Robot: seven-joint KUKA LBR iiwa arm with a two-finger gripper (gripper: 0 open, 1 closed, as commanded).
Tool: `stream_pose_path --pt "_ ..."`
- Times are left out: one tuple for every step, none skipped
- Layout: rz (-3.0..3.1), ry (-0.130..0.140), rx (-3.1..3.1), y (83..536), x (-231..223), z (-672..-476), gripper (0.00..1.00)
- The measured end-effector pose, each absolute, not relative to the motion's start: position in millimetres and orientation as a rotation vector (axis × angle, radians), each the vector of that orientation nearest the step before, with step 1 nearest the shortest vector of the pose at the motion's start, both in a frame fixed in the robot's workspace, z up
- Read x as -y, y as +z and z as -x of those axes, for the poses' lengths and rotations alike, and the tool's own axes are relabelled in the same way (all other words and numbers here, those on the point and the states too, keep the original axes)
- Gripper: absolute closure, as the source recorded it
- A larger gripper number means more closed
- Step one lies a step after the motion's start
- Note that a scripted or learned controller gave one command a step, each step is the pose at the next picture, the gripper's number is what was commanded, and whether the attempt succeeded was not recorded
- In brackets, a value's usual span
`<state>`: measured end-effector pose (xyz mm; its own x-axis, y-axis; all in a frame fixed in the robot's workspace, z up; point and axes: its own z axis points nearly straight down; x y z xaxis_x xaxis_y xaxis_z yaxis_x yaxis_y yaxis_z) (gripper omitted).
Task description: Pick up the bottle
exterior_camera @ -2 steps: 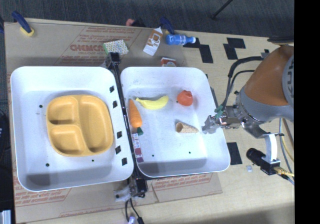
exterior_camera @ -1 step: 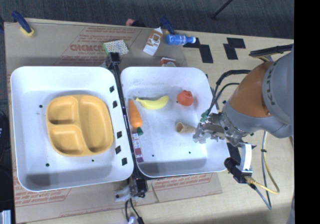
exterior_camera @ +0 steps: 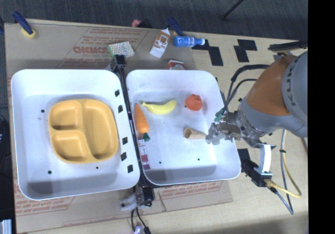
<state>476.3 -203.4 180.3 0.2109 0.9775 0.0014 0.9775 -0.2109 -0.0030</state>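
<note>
Gripper (exterior_camera: 215,134) at right-centre frame, over right bin (exterior_camera: 157,171); grip state cannot be determined. Bottle (exterior_camera: 187,41) lies on bench (exterior_camera: 94,44), upper centre.

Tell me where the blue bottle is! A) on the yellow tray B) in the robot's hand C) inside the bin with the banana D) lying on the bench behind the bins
D: the blue bottle lies on its side on the bench behind the right bin, outside both bins, while the robot's hand is down at that bin's right side, near the cone.
</note>
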Motion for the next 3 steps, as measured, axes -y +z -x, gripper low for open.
stream_pose_path --pt "2.088 0.001 2.34 166.7 200.9 -476.0 1.0" --pt "2.428 0.001 1.992 230.1 193.4 -476.7 1.0" --pt "2.604 0.004 1.748 174.5 203.4 -475.7 1.0"
